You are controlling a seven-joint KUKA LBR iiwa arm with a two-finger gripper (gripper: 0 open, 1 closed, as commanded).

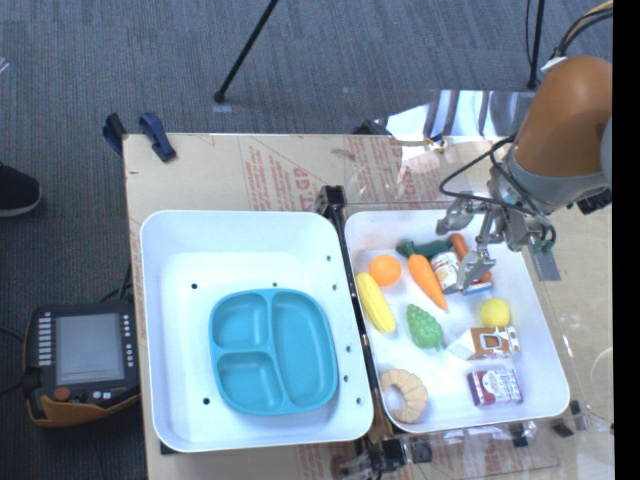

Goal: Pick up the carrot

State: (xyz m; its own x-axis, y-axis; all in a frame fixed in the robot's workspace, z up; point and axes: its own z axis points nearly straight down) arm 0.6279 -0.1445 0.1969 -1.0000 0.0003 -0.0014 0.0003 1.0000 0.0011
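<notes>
Carrot point(427, 279) lies in the right bin point(556, 368), long axis slanting from upper left down to lower right, between the orange point(385, 269) and a small can point(447, 268). Just right of it hovers the hand point(478, 264), fingers apart and gripping nothing.

Grey carpet point(400, 38), tripod legs point(255, 38)
</notes>
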